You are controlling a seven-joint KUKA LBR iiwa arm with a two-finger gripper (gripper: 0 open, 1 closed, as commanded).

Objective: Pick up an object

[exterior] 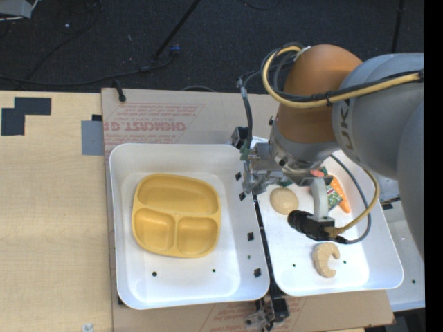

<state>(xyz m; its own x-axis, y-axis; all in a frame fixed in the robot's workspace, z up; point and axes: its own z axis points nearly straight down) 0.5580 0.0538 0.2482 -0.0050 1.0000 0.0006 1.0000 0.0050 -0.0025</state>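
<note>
Tan croissant (326,259) lies w/ long axis vertical, tips pointing right.

place: looks like a robotics lab, not anybody's kitchen
arm: big grey industrial arm (374,116) with an orange band over the bins
worktop: plain light wood worktop (48,220), cardboard sheet (159,120) under two white bins (121,185)
background: dark carpet (104,33) with loose cables (180,26) running across it

Dark floor (104,40) with cables; light wooden bench (48,220).
</note>
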